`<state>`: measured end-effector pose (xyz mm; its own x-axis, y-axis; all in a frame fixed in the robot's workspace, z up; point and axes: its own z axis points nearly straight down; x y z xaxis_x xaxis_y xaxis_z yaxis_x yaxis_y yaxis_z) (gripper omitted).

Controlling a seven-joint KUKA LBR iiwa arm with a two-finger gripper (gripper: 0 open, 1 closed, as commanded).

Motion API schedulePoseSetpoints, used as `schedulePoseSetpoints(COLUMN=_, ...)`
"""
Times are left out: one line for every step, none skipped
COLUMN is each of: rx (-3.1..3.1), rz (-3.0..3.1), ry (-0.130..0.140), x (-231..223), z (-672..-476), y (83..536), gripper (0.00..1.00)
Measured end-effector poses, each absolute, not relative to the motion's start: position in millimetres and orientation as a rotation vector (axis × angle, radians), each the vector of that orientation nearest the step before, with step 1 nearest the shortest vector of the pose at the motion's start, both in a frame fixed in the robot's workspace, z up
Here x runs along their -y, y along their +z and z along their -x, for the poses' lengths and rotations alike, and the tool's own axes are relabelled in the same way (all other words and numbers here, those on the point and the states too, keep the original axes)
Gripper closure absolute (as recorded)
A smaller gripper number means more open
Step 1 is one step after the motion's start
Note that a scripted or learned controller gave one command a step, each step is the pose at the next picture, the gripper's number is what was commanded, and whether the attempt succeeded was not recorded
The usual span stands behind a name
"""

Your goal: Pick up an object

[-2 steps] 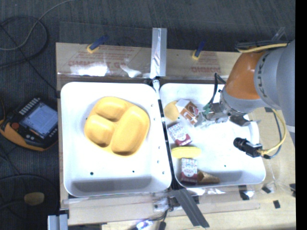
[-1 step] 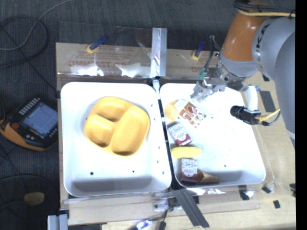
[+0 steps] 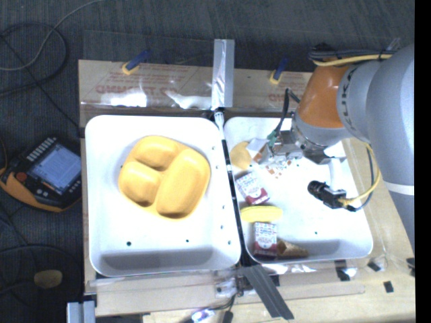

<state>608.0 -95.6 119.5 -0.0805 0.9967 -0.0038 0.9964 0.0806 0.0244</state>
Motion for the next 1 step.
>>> schedulePoseSetpoints(rx=-2.106, rz=-2.33, ry=-0.006, x=65.1, z=-633.1, y=183.2, gripper=1.0)
